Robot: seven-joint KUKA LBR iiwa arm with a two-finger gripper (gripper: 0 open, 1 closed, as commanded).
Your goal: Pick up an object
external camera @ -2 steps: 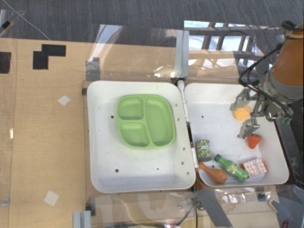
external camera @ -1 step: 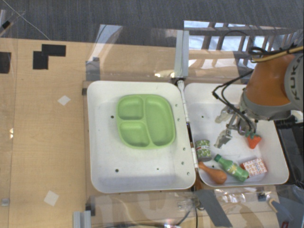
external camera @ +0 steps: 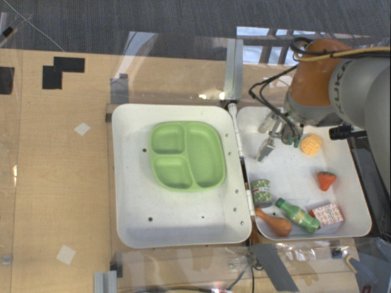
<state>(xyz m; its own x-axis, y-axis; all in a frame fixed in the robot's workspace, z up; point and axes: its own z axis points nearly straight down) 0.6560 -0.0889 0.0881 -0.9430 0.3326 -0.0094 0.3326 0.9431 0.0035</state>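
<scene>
My gripper (external camera: 267, 138) hangs over the upper left part of the right bin (external camera: 293, 176). Its two grey fingers are spread open with only bare bin floor between them. Just right of it lies a yellow knobbly ball (external camera: 311, 144). A red strawberry (external camera: 326, 180) sits further down on the right. Along the bin's front edge lie a small green can (external camera: 261, 191), a green bottle (external camera: 297, 216), a brown drumstick (external camera: 274, 221) and a red and white box (external camera: 327, 214). None of them touches the fingers.
The left bin (external camera: 140, 218) holds a green divided plate (external camera: 186, 155). A metal divider (external camera: 242, 170) separates the two bins. The arm's orange band (external camera: 314, 78) and its cables rise above the right bin's back edge.
</scene>
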